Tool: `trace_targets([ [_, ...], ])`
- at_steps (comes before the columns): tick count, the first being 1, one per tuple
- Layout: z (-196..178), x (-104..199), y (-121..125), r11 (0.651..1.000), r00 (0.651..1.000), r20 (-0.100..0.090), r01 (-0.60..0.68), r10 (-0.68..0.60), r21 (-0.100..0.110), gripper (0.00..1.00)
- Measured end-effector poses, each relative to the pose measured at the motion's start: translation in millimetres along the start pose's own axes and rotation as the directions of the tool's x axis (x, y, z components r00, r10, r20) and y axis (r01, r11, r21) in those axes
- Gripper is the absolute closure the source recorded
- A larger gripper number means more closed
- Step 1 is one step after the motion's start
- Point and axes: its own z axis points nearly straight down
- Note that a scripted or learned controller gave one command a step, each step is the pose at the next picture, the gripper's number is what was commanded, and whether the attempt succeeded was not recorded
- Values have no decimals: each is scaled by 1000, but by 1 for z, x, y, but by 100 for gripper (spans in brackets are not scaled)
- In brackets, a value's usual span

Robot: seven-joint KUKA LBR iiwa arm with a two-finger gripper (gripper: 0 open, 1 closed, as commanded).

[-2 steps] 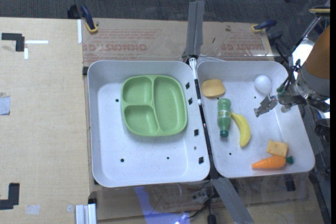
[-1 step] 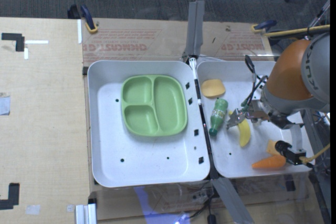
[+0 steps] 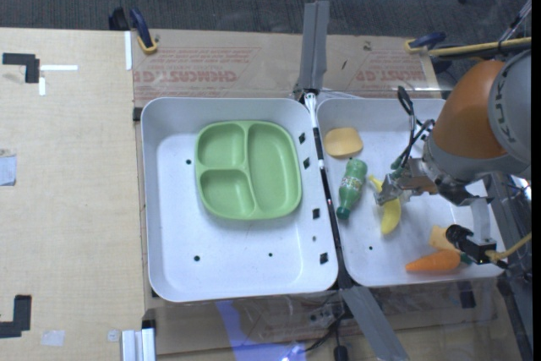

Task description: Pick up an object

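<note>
Yellow banana-shaped toy (image 3: pixel 390 216), lying in the right bin (image 3: pixel 372 262), just beside the green bottle (image 3: pixel 351 186) and directly under the gripper (image 3: pixel 390 192); most likely target of the pick.

Camera view: left bin (image 3: pixel 169 258) holding a green divided plate (image 3: pixel 248 170). Right bin also holding a tan round piece (image 3: pixel 343 142) near its upper left corner, an orange carrot (image 3: pixel 433 263) along its lower edge, and a small orange-yellow piece (image 3: pixel 440 237) just above the carrot.

Step in hand, as judged: approach or closing stage of the grasp, gripper low over the upper end of the yellow toy, apparently touching or nearly so. Finger spread not discernible against the clutter; nothing seen clamped between them, so no hold claimed. Next move, as judged: closing squarely across the toy's narrow width, then a straight lift, clear of the bottle close at the left.

Arm pose: entering from the right, orange band (image 3: pixel 469 118) above the wrist, wrist angled down and leftward toward the bin's middle.
</note>
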Motion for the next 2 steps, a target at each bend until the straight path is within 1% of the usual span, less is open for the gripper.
trace_targets([
  [1,-83,19,-25,965,965,1,261,-261,-2,100],
  [2,-91,56,42,995,995,1,102,-102,1,100],
])
